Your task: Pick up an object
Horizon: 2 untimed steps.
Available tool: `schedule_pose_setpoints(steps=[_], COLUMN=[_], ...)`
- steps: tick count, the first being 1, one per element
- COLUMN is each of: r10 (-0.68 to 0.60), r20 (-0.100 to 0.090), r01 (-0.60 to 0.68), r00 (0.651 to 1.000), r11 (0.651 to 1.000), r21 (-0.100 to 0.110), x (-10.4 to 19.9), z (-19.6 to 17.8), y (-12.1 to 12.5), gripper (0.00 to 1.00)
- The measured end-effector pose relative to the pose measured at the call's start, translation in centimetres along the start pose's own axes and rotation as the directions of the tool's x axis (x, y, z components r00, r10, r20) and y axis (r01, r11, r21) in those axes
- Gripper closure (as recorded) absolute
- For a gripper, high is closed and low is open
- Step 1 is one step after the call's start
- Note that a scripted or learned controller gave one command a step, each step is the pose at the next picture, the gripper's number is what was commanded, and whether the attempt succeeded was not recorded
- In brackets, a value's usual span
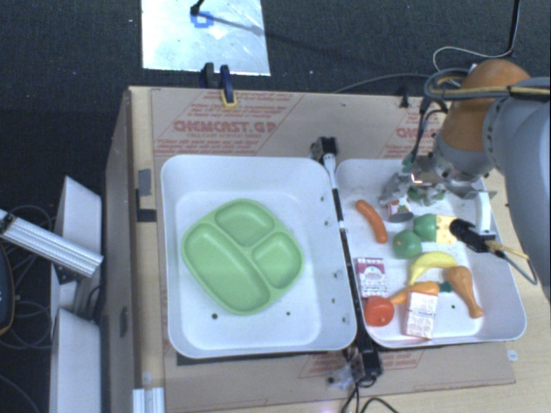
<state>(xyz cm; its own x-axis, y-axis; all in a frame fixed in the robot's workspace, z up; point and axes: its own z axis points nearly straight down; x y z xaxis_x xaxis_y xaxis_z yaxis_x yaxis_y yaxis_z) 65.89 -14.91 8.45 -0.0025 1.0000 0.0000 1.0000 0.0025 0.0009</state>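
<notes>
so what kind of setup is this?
Likely a lab pick-and-place bench: an arm reaching over two white bins, toy food in the right one, a green divided plate in the left.

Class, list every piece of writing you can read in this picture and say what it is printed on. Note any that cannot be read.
"CHEMCAST GP": red print on the brown board under the bins, repeated and partly cut off.
Red carton: label too small to read.
White and red carton: print too blurred to read.

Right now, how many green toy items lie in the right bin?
2: one green piece beside the hot dog, another just below it, above the banana. The end effector may hide more.
</notes>
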Motion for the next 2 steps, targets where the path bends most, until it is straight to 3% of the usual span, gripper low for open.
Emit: schedule_pose_setpoints(steps=[1,2], r10=[0.002,-0.001], r20=[-0.003,-0.003], r01=[-0.002,0.001], r00=[1.000,1.000], r11=[1.000,1.000], r21=[0.016,0.022], x=[5.25,5.22], z=[0.12,-0.87], y=[0.70,0.62], gripper=[0.00,1.00])
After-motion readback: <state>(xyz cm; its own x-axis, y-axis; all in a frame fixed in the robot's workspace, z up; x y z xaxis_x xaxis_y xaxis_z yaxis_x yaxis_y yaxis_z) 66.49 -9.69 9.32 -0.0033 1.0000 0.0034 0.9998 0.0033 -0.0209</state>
